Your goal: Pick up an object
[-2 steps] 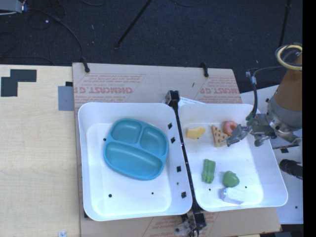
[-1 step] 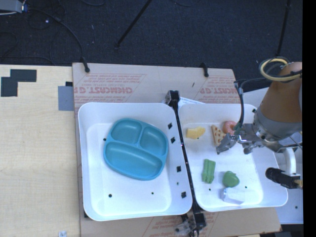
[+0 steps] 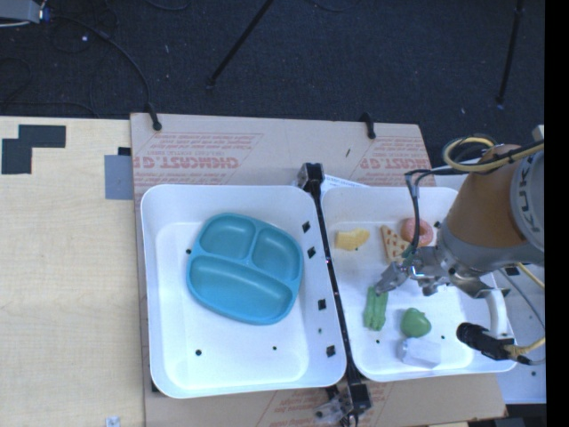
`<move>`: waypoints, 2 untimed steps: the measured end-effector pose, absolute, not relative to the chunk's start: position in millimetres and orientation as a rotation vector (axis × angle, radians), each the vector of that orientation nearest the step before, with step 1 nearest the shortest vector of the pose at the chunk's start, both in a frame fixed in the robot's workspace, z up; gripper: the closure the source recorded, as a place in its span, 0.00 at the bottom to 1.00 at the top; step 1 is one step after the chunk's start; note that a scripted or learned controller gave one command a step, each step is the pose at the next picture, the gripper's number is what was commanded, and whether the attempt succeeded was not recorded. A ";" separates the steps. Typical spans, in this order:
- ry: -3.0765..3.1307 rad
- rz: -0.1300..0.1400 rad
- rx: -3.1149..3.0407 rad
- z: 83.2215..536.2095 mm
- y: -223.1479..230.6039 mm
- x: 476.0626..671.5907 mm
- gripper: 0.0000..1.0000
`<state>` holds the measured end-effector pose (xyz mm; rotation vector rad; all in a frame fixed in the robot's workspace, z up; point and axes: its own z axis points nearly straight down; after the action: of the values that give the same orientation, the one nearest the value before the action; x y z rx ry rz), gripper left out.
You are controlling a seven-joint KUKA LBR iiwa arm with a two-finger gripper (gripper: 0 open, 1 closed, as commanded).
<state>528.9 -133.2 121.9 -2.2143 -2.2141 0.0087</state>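
Over the right bin (image 3: 356, 205), the hand (image 3: 397, 277) hangs above a green object (image 3: 375, 310); its state cannot be told. Mirrored red cardboard lettering (image 3: 197, 161) stays unreadable.

I see even, diffuse overhead light; the 2 white bins (image 3: 169, 238) read bright without glare, shadows faint, focus slightly soft, floor (image 3: 267, 43) dim.
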 end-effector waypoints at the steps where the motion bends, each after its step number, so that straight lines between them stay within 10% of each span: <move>1: -2.220 -0.010 -2.221 89.7 -131.5 532.2 0.00; 2: -2.214 0.002 -2.223 97.6 -133.6 529.7 1.00</move>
<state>529.7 -133.6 97.6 -2.2226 -2.2139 0.0017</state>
